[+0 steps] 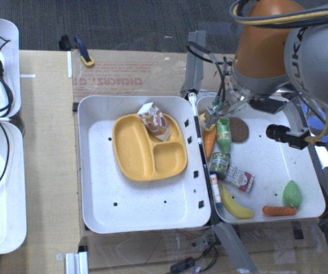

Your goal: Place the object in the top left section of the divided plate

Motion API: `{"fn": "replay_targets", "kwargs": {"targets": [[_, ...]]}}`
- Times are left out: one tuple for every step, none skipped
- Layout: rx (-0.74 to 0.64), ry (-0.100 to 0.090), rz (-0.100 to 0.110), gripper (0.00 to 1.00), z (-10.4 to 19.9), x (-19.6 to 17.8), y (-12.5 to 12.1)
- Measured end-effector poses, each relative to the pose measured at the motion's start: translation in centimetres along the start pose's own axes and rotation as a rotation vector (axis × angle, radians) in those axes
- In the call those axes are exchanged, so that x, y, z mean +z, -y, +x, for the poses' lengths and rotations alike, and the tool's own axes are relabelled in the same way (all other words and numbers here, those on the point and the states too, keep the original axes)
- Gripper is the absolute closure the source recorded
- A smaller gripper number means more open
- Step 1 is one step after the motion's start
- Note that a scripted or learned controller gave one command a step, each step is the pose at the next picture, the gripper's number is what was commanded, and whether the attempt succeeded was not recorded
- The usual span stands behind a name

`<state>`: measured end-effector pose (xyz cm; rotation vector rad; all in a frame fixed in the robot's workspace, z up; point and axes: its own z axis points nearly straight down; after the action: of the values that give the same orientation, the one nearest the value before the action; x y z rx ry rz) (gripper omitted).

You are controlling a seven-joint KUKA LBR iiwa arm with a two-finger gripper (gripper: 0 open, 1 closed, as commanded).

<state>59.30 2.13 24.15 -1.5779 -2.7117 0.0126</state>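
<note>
A yellow divided plate (147, 153) lies in the left white bin (104, 204). A small white and brown carton (154, 121) rests tilted on the plate's far rim, over its upper right section. My gripper (212, 114) hangs low over the far left corner of the right bin (312, 170), just right of the wall between the bins. It is directly above a green bottle (223, 135) and an orange carrot (209, 141). The wrist hides the gripper's tip, and I see nothing held in it.
The right bin also holds a brown round cookie (240, 130), a green can (219, 163), a red and white box (239, 180), a banana (234, 205), a green leafy toy (292, 194) and an orange sausage shape (279, 210). Cables hang around the wrist.
</note>
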Motion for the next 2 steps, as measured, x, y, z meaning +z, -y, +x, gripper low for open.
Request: {"fn": "replay_targets", "kwargs": {"targets": [[-0.161,0.001,-0.006,1.0,-2.9,3.6,-2.8],[-0.091,-0.001,-0.004,1.0,-0.1,5.3,-4.4]]}}
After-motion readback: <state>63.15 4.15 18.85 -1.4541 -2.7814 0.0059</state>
